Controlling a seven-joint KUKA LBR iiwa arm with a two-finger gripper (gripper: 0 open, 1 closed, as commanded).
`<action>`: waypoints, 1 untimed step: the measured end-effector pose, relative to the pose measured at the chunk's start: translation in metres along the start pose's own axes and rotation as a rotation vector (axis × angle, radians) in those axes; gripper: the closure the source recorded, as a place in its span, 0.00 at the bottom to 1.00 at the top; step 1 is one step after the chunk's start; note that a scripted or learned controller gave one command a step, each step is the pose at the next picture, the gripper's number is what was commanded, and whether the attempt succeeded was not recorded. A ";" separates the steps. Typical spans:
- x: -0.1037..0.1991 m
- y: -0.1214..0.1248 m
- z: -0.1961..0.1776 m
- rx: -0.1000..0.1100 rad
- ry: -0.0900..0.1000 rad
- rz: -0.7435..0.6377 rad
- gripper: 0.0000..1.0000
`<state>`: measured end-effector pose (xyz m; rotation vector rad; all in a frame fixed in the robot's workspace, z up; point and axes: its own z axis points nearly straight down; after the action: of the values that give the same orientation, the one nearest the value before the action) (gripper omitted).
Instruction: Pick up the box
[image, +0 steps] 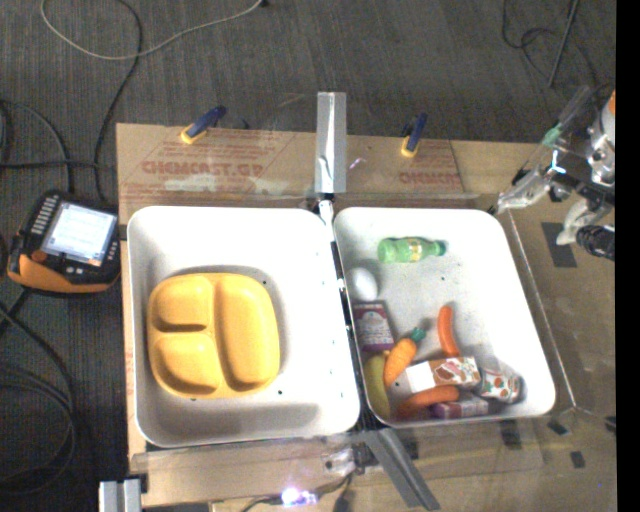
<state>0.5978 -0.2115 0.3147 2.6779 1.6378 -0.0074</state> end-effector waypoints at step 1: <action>0.005 -0.091 0.095 0.003 0.005 -0.233 0.00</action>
<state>0.5185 -0.1660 0.2193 2.4736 1.9417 -0.0037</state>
